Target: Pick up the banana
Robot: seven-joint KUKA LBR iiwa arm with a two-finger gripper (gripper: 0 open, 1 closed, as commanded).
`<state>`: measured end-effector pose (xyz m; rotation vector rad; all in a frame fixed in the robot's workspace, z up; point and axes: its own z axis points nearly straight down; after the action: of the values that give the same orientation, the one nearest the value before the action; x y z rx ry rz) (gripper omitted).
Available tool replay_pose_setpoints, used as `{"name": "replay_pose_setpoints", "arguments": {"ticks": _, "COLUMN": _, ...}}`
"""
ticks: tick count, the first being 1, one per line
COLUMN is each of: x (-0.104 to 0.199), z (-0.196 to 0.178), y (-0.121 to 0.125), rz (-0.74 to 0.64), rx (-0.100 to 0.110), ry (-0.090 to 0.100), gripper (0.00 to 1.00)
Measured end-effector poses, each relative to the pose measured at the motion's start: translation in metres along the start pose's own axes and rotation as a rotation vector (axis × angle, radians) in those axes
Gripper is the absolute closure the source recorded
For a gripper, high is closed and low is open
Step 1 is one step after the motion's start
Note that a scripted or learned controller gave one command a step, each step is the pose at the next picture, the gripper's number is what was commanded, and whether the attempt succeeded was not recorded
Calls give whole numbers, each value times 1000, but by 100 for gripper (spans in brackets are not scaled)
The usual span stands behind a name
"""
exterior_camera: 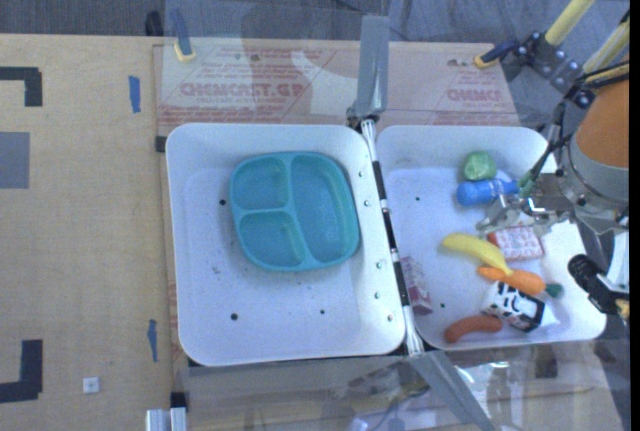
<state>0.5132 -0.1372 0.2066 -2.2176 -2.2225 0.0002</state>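
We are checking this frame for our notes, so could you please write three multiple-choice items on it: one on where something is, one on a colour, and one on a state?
1. Which bin holds the banana?
A. the left bin
B. the right bin
C. neither bin

2. What colour is the divided tray?
A. red
B. teal
C. black

3. How does the banana lie?
A. flat on the bin floor
B. lifted above the bin
C. on the divided tray

Answers:
1 B: the banana lies in the right bin, near the carrot.
2 B: the tray in the left bin is teal.
3 A: it rests on the bin floor, with the gripper beside it, above and to the right in the view.
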Motion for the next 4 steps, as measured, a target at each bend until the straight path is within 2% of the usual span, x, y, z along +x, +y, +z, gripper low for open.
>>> {"name": "replay_pose_setpoints", "arguments": {"ticks": 1, "x": 26, "z": 118, "y": 39, "rz": -143, "rx": -11, "ry": -3, "gripper": 0}}
{"name": "replay_pose_setpoints", "arguments": {"ticks": 2, "x": 23, "z": 107, "y": 41, "rz": -140, "rx": -19, "ry": -8, "gripper": 100}}
{"name": "replay_pose_setpoints", "arguments": {"ticks": 3, "x": 23, "z": 107, "y": 41, "rz": -140, "rx": -19, "ry": -8, "gripper": 0}}
{"name": "replay_pose_setpoints", "arguments": {"ticks": 4, "x": 11, "z": 118, "y": 9, "rz": -148, "rx": -13, "ry": -3, "gripper": 0}}
